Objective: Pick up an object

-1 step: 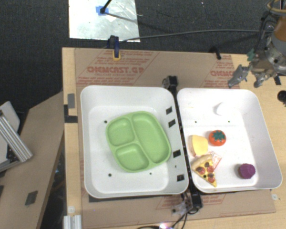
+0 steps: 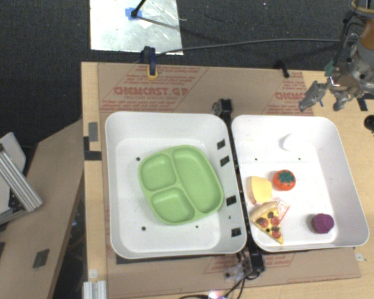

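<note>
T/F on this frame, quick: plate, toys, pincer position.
1. The green divided plate lies in the left bin. True.
2. The tomato toy sits on the plate. False: it is in the right bin.
3. The pincer is above the right bin's far right corner, holding nothing. True.
4. The purple toy touches the pizza slice. False: they lie apart.

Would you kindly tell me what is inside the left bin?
A green divided tray lies in the left bin. The bin floor beneath the tray is covered.
</note>
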{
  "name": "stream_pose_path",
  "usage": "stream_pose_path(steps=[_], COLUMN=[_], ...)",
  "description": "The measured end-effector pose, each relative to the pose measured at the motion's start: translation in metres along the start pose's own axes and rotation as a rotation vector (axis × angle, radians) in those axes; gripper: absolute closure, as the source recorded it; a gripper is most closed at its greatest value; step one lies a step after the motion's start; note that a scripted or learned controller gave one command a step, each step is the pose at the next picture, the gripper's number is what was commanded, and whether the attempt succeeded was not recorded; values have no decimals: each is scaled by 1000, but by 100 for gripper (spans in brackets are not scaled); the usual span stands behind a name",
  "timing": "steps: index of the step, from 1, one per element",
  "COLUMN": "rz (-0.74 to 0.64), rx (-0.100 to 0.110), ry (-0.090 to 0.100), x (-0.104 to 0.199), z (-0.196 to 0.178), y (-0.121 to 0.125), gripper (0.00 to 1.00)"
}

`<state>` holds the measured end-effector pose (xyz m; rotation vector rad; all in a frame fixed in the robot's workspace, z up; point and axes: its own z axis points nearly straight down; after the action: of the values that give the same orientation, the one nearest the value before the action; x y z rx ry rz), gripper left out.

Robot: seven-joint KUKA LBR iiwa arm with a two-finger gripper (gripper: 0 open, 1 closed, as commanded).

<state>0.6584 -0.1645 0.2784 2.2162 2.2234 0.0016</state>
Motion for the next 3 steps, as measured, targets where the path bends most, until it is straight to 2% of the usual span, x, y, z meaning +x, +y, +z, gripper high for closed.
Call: stream_pose_path(steps=[1,3], rz=[1,-1], rx=[4,2], ry=[1,1], x=[5,7], z=[51,174], y=[-9,-3], gripper=[0,0])
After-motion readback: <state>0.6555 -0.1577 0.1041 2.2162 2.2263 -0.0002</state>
